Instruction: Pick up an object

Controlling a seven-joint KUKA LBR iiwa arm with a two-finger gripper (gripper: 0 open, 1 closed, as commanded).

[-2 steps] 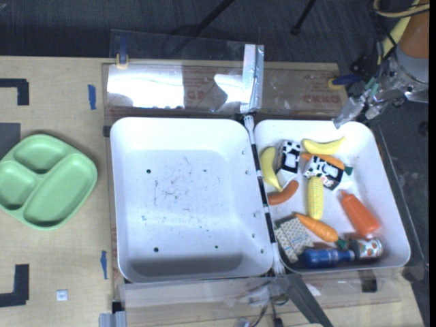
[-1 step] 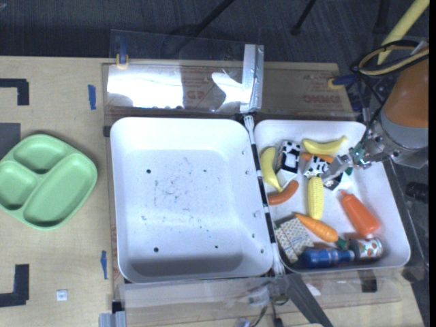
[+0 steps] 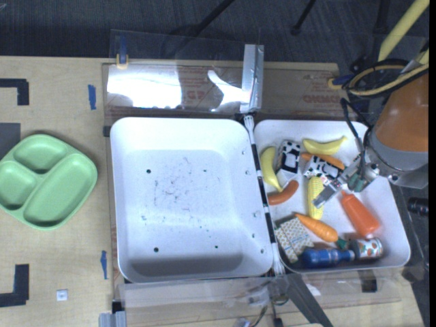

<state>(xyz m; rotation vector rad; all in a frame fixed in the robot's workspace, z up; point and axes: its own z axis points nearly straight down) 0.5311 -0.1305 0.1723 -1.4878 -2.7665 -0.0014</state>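
I am hovering my gripper (image 3: pixel 338 184) in the right bin (image 3: pixel 402 251), its finger spread I cannot tell, over the corn cob (image 3: pixel 315 191); an orange bottle (image 3: pixel 360 214) is lying at four o'clock.

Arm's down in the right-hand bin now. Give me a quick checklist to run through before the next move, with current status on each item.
1. Gripper over the right bin, low among the objects: ok.
2. A target within reach: ok; the corn cob lies right beside the gripper, the orange bottle just to its right in the picture.
3. Object seen between the fingers: cannot tell; fingers are too small and cluttered to read.
4. Room around the target: not ok; banana, carrot and sausage crowd close.
5. Left bin free as a drop spot: ok.
6. Cables by the arm clear of the bin: cannot tell.
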